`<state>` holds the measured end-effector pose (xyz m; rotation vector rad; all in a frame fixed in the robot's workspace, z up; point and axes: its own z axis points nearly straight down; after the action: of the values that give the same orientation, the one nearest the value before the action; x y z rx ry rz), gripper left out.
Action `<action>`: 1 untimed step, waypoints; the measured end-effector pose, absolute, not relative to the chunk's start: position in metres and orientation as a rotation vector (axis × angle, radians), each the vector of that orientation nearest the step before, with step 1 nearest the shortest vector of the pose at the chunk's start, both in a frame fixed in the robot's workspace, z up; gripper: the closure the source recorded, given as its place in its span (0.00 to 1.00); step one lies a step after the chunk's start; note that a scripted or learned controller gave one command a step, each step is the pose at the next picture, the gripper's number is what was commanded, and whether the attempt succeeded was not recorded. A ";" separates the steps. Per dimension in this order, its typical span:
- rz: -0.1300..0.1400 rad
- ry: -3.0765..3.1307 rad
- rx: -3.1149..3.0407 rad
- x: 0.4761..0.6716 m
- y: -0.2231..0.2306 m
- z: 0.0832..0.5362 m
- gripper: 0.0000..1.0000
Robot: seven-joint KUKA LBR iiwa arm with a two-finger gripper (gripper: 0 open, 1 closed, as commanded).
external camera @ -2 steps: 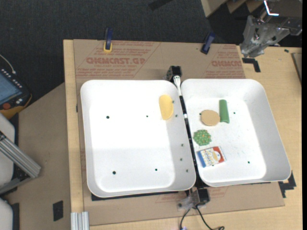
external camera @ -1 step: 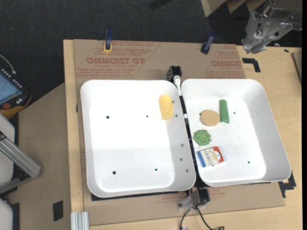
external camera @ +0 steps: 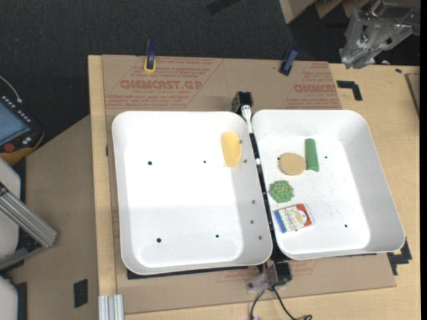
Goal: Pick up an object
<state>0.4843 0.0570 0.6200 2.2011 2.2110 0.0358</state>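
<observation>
White plastic forms the two shallow bins, which sit side by side on a brown cardboard sheet [external camera: 200,79] laid over the worktop. In the left bin [external camera: 133,145] lies a single yellow oblong piece [external camera: 231,149], close to the bin's right wall and toward the far side. The right bin [external camera: 360,152] holds four things grouped in its left half: a tan round disc [external camera: 291,164], a green stick [external camera: 311,155] lying just beside the disc on its right, a green bumpy ball [external camera: 281,191] nearer the camera, and below that a small white card with red and blue print [external camera: 293,218] (the printing is too small to read). Along the sheet's far edge sit two clamps, one blue and yellow [external camera: 151,57] and one blue [external camera: 289,59]. The pincer [external camera: 365,45] hangs at the upper right corner of the view, above the worktop's far edge and well apart from both bins and everything in them; whether it is spread or pressed together cannot be told from this angle, and nothing is seen in its grasp.
</observation>
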 end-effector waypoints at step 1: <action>0.041 2.209 2.199 0.485 0.057 0.631 1.00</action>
<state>0.4848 0.0572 0.6308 2.1987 2.2091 0.0410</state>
